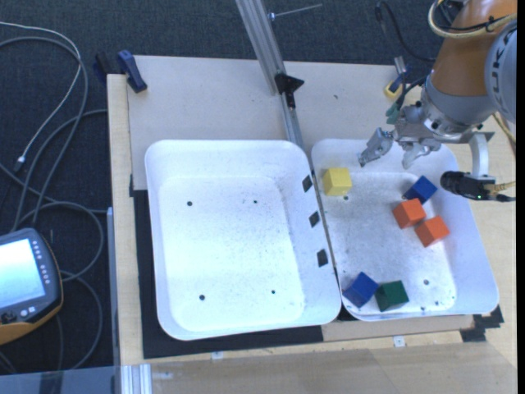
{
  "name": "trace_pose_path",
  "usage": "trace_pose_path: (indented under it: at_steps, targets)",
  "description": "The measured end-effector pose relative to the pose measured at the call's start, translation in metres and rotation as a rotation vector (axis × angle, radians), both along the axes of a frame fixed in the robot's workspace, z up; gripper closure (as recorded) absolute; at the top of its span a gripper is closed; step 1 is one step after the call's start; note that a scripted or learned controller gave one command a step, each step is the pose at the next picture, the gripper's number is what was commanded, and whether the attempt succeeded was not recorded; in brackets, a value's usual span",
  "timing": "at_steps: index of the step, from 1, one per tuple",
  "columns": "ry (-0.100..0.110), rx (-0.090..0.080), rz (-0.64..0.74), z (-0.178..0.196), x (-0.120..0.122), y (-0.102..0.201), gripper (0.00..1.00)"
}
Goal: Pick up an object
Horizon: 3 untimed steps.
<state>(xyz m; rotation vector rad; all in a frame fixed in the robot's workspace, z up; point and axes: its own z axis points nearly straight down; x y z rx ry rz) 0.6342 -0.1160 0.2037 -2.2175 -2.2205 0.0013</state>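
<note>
The right bin (472, 290) holds several small cubes. A yellow cube (336, 180) sits near its left wall. One blue cube (421, 189) and two orange cubes (408, 213) (431, 231) cluster on the right side. A second blue cube (360, 288) and a green cube (392, 295) lie at the front. My gripper (393, 152) hangs over the bin's back edge, between the yellow cube and the upper blue cube. Its fingers are spread open with nothing between them.
The left bin (164, 162) lies beside the right one, their rims meeting in the middle. A slanted metal rail (262, 39) runs from the top down to that seam. A blue clamp (131, 70) sits at the bench's back left corner. Cables and a teach pendant (25, 281) lie off the bench at left.
</note>
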Motion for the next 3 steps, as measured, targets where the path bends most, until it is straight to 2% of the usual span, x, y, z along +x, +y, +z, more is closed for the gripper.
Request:
trace_pose_path:
  at_steps: [1, 2, 3]
  targets:
    - [-0.013, -0.006, -0.004, 0.097, -0.036, -0.036, 0.0]
    - [0.007, 0.001, -0.003, -0.027, -0.072, -0.053, 0.0]
    - [-0.013, -0.005, 0.002, -0.07, -0.082, -0.063, 0.0]
